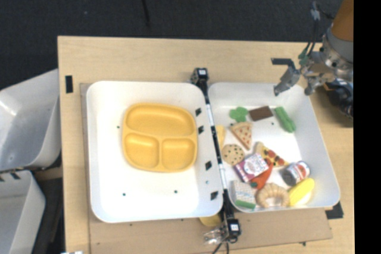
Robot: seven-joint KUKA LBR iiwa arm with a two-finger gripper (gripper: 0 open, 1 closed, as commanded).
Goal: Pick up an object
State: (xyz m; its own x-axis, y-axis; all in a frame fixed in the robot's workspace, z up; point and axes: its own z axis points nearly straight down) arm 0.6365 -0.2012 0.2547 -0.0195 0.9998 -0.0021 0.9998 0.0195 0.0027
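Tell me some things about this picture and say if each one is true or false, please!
1. The yellow tray sits in the left bin. True.
2. The toy food is piled in the left bin. False: it lies in the right bin.
3. The gripper is holding the cookie. False: the gripper is up near the right bin's far edge, and the cookie lies in the bin, apart from it.
4. The pizza slice lies just beyond the cookie. True.
5. The yellow tray has three sections. True.
6. The lemon is on the yellow tray. False: it is at the near corner of the right bin.
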